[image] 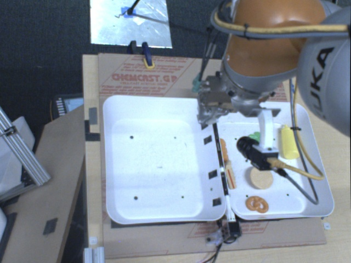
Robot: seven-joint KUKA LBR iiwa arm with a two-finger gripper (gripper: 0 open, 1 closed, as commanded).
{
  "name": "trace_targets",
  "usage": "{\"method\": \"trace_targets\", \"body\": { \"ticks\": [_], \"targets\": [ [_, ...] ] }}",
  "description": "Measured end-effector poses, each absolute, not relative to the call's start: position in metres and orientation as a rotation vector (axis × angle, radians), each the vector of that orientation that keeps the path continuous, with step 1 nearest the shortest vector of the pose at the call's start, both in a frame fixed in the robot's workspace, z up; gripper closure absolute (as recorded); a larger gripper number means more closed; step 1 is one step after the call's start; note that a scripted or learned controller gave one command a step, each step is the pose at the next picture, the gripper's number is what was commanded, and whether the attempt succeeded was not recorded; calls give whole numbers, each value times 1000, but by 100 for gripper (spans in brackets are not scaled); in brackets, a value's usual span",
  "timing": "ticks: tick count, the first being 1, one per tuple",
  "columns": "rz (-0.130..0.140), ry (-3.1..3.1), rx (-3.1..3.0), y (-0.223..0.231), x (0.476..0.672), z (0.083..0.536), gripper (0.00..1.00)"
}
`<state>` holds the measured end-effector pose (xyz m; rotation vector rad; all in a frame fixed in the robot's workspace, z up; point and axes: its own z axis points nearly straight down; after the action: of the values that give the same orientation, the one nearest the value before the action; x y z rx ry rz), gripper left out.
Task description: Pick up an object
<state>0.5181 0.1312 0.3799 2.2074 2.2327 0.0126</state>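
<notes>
My gripper (207,115) hangs at centre frame, over the upper left corner of the right bin (323,193), about above the seam where the two bins meet. From this slanted view I can't tell whether the claw is apart or together, and I see nothing in it.

All the candidates lie in the right bin, lower in the frame than the gripper. The orange sticks (226,166) run along the bin's left wall. A tan disc (262,179) sits mid-bin, with a pretzel (256,204) just below it near the bottom rim. A yellow block (289,142) is towards the right, and a green piece (255,137) is partly hidden by the arm's hardware.

I judge this to be the approach stage, with nothing picked yet. The sticks are nearest but hug the wall, so a jaw would likely foul the rim. I'd rather go for the yellow block, which looks tall enough to clamp across its narrow width. The disc and pretzel lie flat and could slip out.

To do it well, I'd:
- move down-right in the frame
- centre over the block
- turn the claw across its short side
- descend straight
- close only once the claw is around it
</notes>
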Motion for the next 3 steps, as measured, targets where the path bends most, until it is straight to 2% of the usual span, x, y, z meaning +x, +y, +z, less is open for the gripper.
{"method": "trace_targets", "body": {
  "ticks": [1,2,3],
  "targets": [
    [4,2215,2224,61,486,393,100],
    [12,2225,2211,93,487,475,100],
    [5,2228,2213,141,525,449,100]
  ]
}}
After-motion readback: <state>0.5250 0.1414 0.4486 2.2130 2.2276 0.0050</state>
